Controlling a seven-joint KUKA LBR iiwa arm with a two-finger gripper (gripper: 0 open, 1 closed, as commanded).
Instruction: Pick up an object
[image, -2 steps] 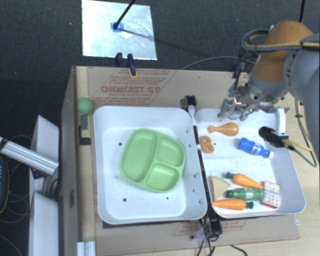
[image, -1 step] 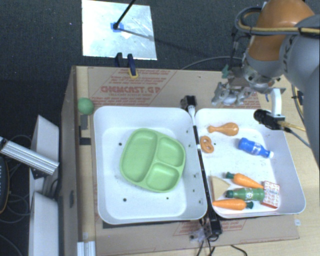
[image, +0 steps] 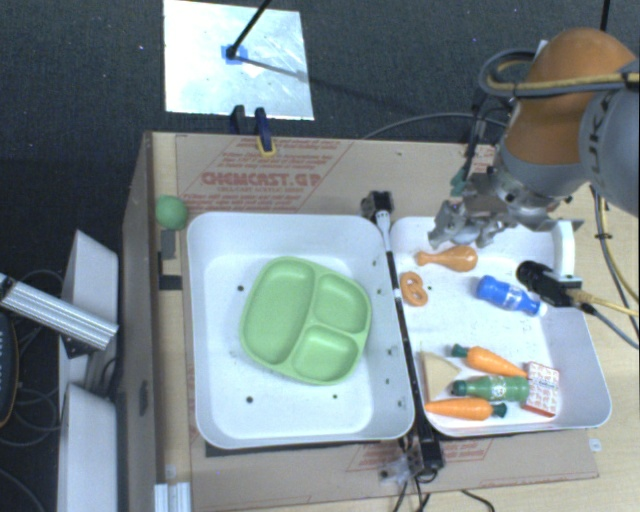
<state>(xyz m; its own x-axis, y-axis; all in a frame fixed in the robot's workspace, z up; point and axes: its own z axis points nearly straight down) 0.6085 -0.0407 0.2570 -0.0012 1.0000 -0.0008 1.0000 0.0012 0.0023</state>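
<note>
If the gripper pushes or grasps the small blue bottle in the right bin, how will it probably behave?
The blue bottle lies on its side on the smooth floor of the right bin, so a push would probably make it roll. Its rounded, glossy-looking body may slip between the fingers. It looks like a small toy, so probably light.

Grey arm (image: 610, 130), rounded orange band (image: 575, 75), yellow and grey cables looped around it, metallic grey gripper (image: 462, 232)

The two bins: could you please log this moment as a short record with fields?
left bin: green divided plate
right bin: toy chicken drumstick, pretzel, blue bottle, two carrots, green bottle, red-and-white packet
gripper: above right bin's far edge, close over the drumstick
outside bins: green ball
</note>
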